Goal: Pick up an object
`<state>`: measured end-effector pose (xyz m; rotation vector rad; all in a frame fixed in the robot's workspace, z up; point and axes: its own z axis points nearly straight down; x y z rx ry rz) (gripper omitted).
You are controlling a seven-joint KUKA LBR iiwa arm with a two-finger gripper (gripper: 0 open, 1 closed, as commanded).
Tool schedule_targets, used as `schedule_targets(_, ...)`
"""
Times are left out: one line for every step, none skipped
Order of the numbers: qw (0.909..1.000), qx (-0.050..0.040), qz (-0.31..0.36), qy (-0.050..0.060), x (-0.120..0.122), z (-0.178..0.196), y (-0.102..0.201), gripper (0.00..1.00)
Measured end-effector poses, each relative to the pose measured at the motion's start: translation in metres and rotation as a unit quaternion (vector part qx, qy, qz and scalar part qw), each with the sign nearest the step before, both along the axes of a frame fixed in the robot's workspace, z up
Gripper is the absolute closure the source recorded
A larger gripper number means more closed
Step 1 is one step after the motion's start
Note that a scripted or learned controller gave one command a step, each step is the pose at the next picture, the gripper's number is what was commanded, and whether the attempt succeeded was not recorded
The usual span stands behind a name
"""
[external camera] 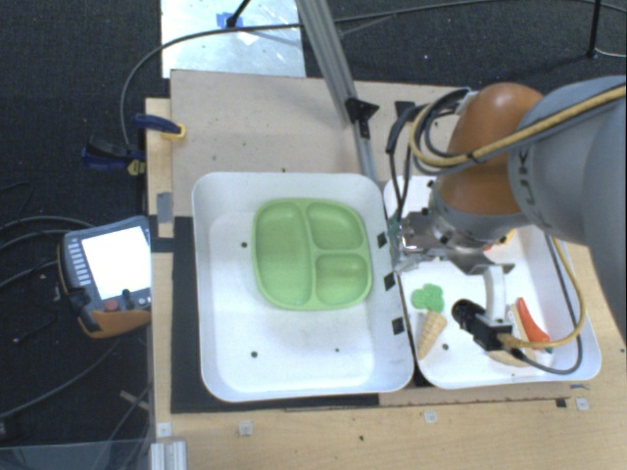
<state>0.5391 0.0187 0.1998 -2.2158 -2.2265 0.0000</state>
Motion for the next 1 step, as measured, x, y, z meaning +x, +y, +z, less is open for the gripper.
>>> schedule_targets(1.0000,0.0003,0.000,-0.001,-0.0126,0.0185,0.0511,1.00)
